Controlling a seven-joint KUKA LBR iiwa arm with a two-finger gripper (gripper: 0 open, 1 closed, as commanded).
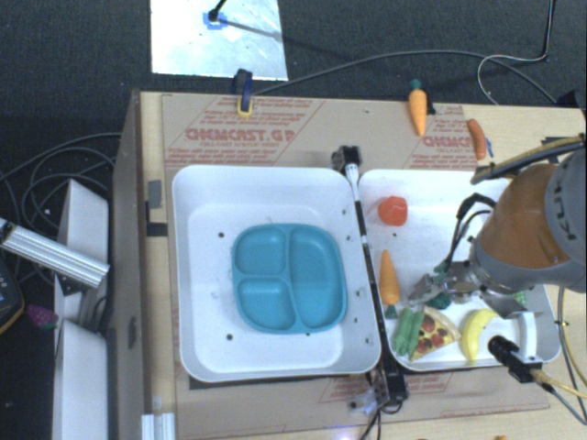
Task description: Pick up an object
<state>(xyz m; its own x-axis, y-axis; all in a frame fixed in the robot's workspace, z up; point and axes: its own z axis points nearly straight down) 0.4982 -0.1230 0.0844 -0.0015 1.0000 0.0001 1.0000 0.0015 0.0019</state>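
Observation:
The right bin (431, 200) holds a red tomato-like piece (393, 211), an orange carrot (390, 278), a green vegetable (406, 328), a pizza slice (431, 334) and a yellow banana (474, 330). My gripper (438, 290) hangs low over the bin's middle, just above the pizza slice and right of the carrot. The grey wrist and orange band (523, 227) cover the bin's right side. Nothing visible sits between the fingers.
The left bin (206, 209) holds a blue divided plate (288, 277). On the cardboard behind the bins lie a carrot (418, 108) and another orange piece (477, 139). A black clip (348, 160) sits at the divider's far end. Cables run along the bench's back.

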